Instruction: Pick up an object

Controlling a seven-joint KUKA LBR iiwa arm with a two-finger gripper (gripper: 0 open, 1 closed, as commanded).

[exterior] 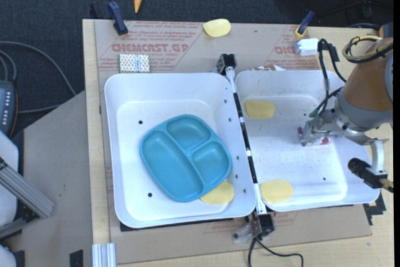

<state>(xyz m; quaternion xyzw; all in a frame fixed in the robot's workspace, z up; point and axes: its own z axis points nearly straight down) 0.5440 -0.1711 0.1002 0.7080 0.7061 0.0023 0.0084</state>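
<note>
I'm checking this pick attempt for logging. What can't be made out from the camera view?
- Gripper: too small and blurred to tell whether it holds anything; a pinkish thing beside it cannot be identified.
- Yellow piece in the left bin: partly hidden under the blue divided plate.
- Arm: cut off by the right edge.

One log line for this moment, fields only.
gripper: low in right bin, over small pink object | blue plate: left bin

A blue divided plate (185,157) lay flat in the left bin (119,103), its three compartments facing up. A pale yellow piece (219,194) peeked from under the plate's lower right edge; two more (259,109) (276,190) lay further right of the plate.
</note>
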